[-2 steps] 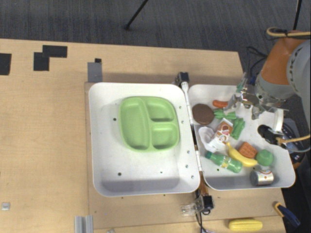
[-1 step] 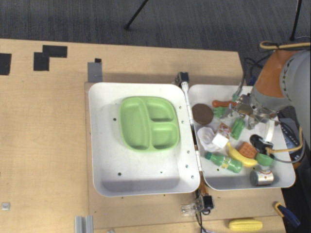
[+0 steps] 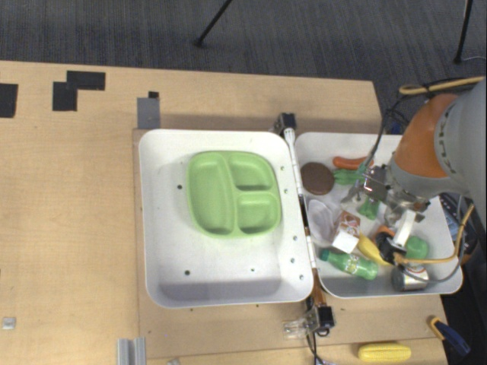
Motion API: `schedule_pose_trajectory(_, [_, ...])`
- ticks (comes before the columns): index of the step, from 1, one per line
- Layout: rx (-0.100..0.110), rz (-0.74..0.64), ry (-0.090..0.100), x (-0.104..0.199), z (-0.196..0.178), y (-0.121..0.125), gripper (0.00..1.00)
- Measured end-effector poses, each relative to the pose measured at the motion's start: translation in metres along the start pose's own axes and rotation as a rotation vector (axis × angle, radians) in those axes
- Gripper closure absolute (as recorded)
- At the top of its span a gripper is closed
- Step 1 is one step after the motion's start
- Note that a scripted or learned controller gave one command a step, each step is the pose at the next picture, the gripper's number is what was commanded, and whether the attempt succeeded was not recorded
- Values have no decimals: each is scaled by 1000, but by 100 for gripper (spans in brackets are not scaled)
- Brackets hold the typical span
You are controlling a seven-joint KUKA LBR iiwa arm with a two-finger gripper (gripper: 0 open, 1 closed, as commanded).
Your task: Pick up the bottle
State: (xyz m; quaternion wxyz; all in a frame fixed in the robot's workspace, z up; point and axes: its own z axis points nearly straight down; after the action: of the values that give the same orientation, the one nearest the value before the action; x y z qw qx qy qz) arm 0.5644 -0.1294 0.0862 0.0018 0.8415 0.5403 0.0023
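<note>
A green plastic bottle [image 3: 351, 264] lies on its side near the front wall of the right bin [image 3: 445, 286], beside a yellow banana-shaped piece [image 3: 374, 250]. My gripper [image 3: 371, 195] is low over the middle of that bin's clutter, above and behind the bottle and apart from it. The grey wrist with its orange band [image 3: 421, 147] comes in from the right and hides part of the bin.
Around the gripper lie a brown disc [image 3: 317, 178], an orange-red piece [image 3: 349, 161], small green items [image 3: 348, 177], a crumpled clear bag [image 3: 323, 219] and a metal can [image 3: 409, 278]. The left bin [image 3: 163, 280] holds a green divided plate [image 3: 232, 192]. A yellow object [image 3: 384, 350] lies on the bench in front.
</note>
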Motion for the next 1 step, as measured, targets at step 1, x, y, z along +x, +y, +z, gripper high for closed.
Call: schedule_pose_trajectory(1, [-2, -2, 1, 1, -11, 1, 100])
